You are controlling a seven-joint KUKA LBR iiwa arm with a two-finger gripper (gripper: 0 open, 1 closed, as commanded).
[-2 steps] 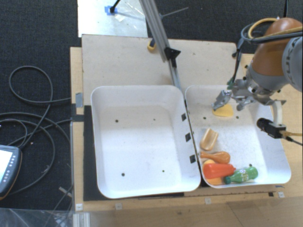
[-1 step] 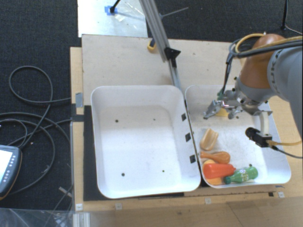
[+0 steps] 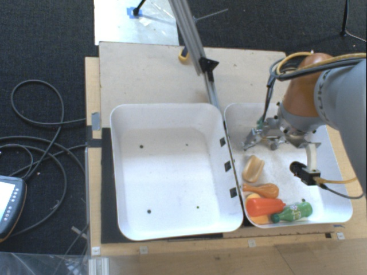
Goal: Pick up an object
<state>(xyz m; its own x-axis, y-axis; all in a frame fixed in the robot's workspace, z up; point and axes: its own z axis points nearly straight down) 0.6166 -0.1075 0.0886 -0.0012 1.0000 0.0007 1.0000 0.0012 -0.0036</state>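
We see the gripper [image 3: 261, 137], jaws released, above the tan piece [image 3: 253, 168] toward the right bin's [image 3: 338, 211] front edge.

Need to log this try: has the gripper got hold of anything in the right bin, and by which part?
Nothing is held. The gripper hangs over bare floor of the right bin, apart from the tan piece, the orange items and the green bottle lower down.

bench [image 3: 149, 73] | left white bin [image 3: 172, 171] | right white bin [image 3: 338, 205], touching side by side
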